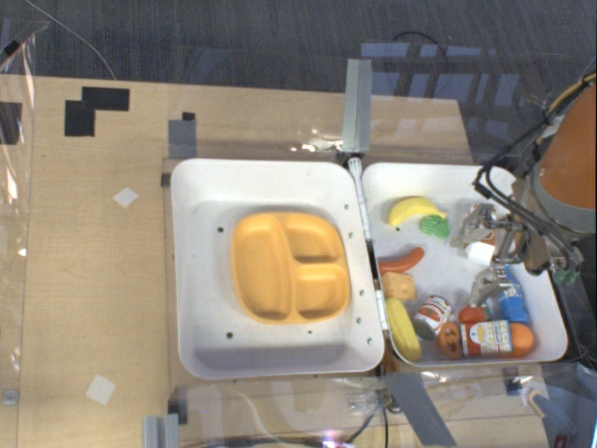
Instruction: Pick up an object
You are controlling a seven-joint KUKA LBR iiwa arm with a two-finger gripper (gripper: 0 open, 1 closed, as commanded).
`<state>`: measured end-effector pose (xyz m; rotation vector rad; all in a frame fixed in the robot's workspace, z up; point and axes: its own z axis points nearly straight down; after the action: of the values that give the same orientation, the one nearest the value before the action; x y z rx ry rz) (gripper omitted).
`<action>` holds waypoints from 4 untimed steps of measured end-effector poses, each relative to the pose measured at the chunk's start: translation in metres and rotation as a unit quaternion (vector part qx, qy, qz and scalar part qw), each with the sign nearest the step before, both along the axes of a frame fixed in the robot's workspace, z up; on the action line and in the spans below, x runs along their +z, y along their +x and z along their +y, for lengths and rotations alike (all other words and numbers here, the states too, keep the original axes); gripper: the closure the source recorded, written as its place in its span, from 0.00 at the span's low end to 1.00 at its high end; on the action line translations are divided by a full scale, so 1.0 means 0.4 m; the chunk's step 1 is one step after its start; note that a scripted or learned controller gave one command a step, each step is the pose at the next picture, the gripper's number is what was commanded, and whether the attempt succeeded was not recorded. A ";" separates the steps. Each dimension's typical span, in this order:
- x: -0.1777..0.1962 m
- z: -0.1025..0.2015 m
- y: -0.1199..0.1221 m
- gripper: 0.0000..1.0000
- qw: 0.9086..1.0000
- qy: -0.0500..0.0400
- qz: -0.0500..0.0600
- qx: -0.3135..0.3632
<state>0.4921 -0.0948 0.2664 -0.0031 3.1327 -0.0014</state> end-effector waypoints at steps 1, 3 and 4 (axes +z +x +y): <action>-0.313 0.018 -0.008 0.00 1.000 0.001 0.007 0.003; -0.368 -0.026 0.080 0.00 0.996 0.004 -0.012 -0.083; -0.443 0.011 0.260 0.00 0.992 0.003 -0.004 -0.123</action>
<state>0.5960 -0.0904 0.0891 0.3824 3.1008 0.0053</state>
